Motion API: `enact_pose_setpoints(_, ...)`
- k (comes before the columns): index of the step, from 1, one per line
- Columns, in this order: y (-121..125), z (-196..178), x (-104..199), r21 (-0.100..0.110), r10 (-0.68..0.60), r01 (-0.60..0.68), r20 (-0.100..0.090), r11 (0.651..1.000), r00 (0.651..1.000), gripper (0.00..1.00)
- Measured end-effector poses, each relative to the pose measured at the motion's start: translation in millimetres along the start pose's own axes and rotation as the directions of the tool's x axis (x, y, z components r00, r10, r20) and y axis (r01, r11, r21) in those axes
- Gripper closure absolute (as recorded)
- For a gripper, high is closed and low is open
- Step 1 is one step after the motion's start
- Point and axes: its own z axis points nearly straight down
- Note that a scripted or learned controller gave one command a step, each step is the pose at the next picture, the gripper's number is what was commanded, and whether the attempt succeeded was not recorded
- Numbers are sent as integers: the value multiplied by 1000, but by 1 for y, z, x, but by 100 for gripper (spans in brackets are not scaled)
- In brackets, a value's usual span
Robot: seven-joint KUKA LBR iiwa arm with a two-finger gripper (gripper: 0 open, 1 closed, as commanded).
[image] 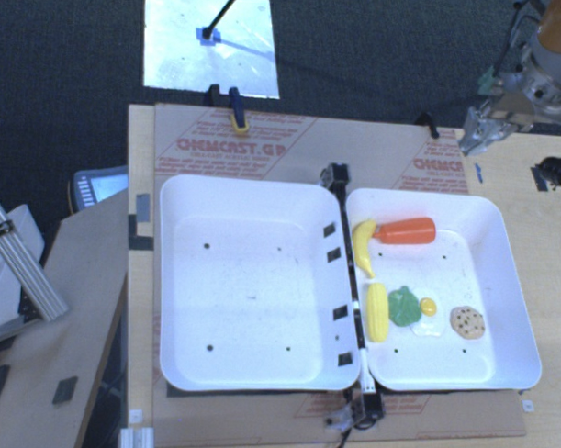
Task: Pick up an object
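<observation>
The gripper is hovering above the bench beyond the right bin's far rim, and whether its jaws are open or closed cannot be told. Nearest below the jaws, a carrot and banana are lying touching; farther off are lying corn, broccoli and a cookie.

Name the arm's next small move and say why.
Probably swing the tool forward over the right bin and stop above the carrot. The tool hangs past the bin's far edge, and the carrot is the nearest object, lying apart from most others.
</observation>
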Motion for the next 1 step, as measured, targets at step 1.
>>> enact_pose_setpoints(1, -45, -108, 67, -5, -2, 2, -4, 1000, 1000, 100)
